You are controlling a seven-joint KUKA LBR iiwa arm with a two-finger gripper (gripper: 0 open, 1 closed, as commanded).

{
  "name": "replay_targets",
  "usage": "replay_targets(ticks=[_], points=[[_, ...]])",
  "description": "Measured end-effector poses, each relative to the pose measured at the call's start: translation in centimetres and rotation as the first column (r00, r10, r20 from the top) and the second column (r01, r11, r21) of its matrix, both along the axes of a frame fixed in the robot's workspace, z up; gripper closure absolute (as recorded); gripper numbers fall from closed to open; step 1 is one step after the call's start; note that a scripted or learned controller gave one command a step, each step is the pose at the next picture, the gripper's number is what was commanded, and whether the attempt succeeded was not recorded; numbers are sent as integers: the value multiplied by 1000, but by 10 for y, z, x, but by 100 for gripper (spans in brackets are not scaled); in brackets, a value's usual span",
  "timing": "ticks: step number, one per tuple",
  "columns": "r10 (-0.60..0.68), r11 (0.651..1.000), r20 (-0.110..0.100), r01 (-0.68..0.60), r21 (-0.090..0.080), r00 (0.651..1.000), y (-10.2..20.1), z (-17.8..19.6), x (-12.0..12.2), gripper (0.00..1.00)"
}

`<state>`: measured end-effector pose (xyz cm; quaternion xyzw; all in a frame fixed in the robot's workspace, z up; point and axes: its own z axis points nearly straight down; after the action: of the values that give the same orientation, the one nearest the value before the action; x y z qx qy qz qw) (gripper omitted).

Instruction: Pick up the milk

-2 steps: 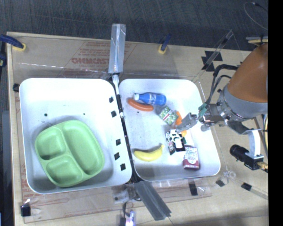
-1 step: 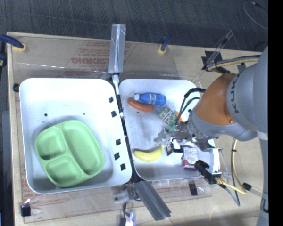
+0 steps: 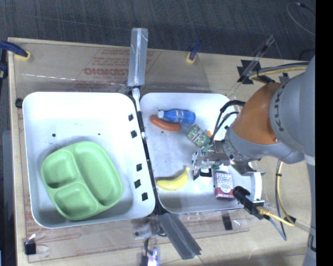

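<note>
Dark carpet surrounds a tan bench point(image 3: 72, 60) w/ clear sheeting and blue clamps along its far edge. Left bin point(image 3: 33, 110) holds a green divided plate point(image 3: 80, 179), nothing else. A grey bar sits at the divider btw. the bins on the far side. Right bin point(image 3: 172, 201) is where the work is: blue bottle point(image 3: 177, 116) and an orange-red sausage-like item point(image 3: 165, 124) at the far side, a green patterned packet point(image 3: 196, 135) a bit nearer, banana point(image 3: 175, 180) near the front-left. Gripper point(image 3: 201, 165) hangs low over the bin centre, just right of the banana; can't tell its spread from this angle, and nothing visibly sits btw. its tips. Milk point(image 3: 223, 184), a small red-and-white carton, lies just right of the gripper near the front-right corner, seemingly untouched. My read: approach step, grasp not yet made. Next move prob. needs a short shift right and toward the near side so the tips straddle the carton, then descend and close; the bin wall close by leaves little room, so alignment matters. Arm point(image 3: 272, 121), grey w/ orange band, comes in from the right.
</note>
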<state>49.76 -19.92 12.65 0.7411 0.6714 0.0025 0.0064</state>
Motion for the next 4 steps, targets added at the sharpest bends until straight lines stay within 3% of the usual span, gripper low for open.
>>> replay_targets(ticks=[1,2,3,4], points=[[-417,909,27,417,10,909,31,-18,2,100],[-568,823,-18,569,6,823,39,58,49,100],[-568,823,-20,568,6,823,39,58,49,0],[-632,775,-9,632,11,775,9,-13,78,0]])
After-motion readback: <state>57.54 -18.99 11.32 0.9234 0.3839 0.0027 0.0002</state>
